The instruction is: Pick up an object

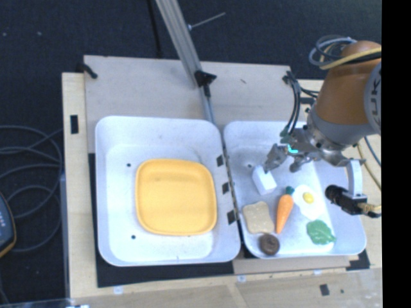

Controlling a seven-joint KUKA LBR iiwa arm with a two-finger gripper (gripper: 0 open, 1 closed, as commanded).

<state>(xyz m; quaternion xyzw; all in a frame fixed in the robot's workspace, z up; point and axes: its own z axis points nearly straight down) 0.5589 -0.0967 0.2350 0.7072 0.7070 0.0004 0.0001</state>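
Note:
The right bin [241,140] holds several toy foods. A small white block [263,180] lies near its middle left. An orange carrot [283,212] sits beside a fried egg [308,201]. A slice of bread [257,217], a brown round piece [269,243] and a green leafy piece [320,231] lie along the front. My gripper [286,161] hovers over the bin's middle, just above and right of the white block. It is open, with nothing between its fingers.
A square yellow plate [176,196] rests in the left bin [109,140]. A slanted metal rod [183,40] crosses the back of the bench. Cables and a black part [343,199] hang by the arm at the right bin's right side.

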